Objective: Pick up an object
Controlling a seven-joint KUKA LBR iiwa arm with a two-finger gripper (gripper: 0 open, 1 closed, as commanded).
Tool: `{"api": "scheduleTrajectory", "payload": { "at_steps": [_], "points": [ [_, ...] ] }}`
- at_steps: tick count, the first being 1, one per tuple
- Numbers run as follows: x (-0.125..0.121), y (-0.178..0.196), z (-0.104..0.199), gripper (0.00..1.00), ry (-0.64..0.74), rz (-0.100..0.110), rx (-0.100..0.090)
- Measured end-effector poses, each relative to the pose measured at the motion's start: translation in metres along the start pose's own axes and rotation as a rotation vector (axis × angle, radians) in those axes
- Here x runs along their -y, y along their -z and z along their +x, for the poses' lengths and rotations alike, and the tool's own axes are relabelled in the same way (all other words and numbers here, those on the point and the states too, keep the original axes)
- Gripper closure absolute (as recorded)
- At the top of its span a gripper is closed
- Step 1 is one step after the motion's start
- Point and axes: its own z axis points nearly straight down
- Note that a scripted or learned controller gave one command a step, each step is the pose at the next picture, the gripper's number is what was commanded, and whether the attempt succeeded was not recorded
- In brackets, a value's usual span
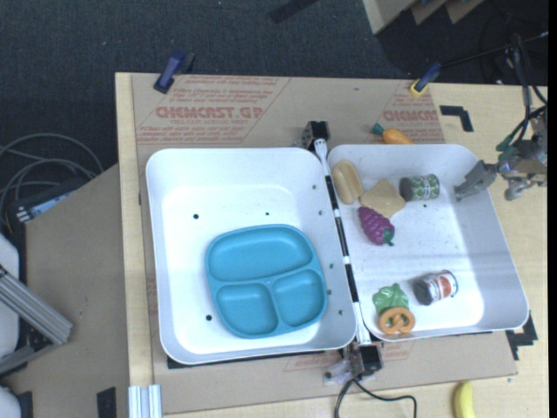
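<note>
**Obs: right bin stocked, claw at its upper right rim, nothing gripped**

Bottom of frame, nearest me: a yellow banana-like piece (464,401) lies on the bench (235,103) below the right bin (487,259), apart from it.

Lower part of the right bin: a brown pretzel (398,321) touching a green leafy toy (391,298) just above it. Beside them to the right, a small can with a red label (434,286) lies on its side.

The left bin (174,233) holds a blue divided plate (265,279), flat, in its lower centre; three compartments visible.

Middle of the right bin, near the wall the bins share: a purple grape bunch (376,225). Just above it is a tan block (383,198), with a bread roll (346,181) at upper left of that and a green can (420,187) on its side at the right, touching or nearly touching the block.

Upper right of the frame: the gripper (509,168) sits at the right bin's upper right rim, well apart from the green can and all other items. Too small and cluttered here; I cannot tell whether the claw is spread or pressed together. Nothing is seen pinched in it.

Farthest: an orange carrot-like toy (394,135) on the bench just above the right bin; a blue clamp (172,70) at the bench's upper left corner.
</note>
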Motion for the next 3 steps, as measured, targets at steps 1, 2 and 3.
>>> {"api": "scheduleTrajectory", "payload": {
  "at_steps": [1,2,3],
  "points": [
    [-0.05,-0.071,0.045,0.0,0.001,0.004,-0.003],
    [-0.019,-0.05,0.124,0.0,0.002,0.002,-0.003],
    [-0.019,-0.15,0.121,0.0,-0.001,0.001,-0.001]
  ]
}}
